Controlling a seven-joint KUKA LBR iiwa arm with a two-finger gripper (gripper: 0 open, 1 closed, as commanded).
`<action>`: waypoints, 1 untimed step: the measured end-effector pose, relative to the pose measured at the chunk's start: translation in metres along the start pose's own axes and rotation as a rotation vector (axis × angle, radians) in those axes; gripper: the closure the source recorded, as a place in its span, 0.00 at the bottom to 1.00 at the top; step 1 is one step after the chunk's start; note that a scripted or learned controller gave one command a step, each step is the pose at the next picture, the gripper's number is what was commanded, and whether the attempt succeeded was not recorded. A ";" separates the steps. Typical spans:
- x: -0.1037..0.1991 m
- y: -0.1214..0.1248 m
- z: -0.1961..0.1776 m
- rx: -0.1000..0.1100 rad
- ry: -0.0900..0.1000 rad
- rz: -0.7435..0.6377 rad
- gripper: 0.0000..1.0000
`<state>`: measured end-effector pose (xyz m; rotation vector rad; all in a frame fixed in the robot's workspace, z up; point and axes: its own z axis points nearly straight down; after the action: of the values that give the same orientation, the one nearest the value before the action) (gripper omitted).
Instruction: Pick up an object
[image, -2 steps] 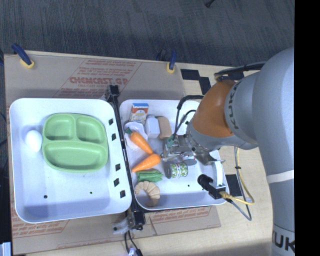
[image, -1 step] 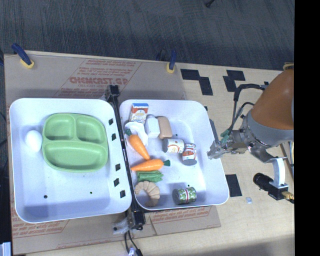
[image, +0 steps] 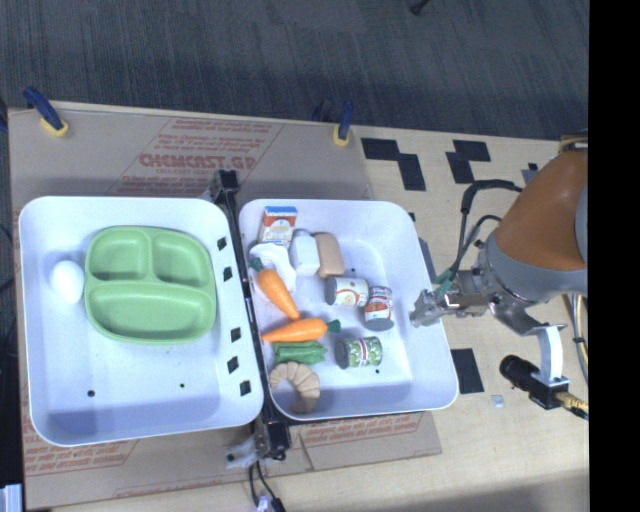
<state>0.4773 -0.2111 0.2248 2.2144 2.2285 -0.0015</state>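
Note:
The right bin holds several small items. A milk carton, a white bottle and a brown loaf lie at the back. Two carrots lie on the left, above a green vegetable and a croissant. Three cans stand in the middle. My gripper hangs over the bin's right rim, just right of the cans, with nothing seen in it.
The left bin carries a green divided plate and a white egg at its left wall. A black hinge strip separates the bins. The arm's grey and orange body stands right of the right bin.

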 end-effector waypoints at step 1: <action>0.000 -0.001 0.007 0.003 0.001 0.000 1.00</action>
<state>0.4767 -0.2108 0.2178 2.2160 2.2306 -0.0030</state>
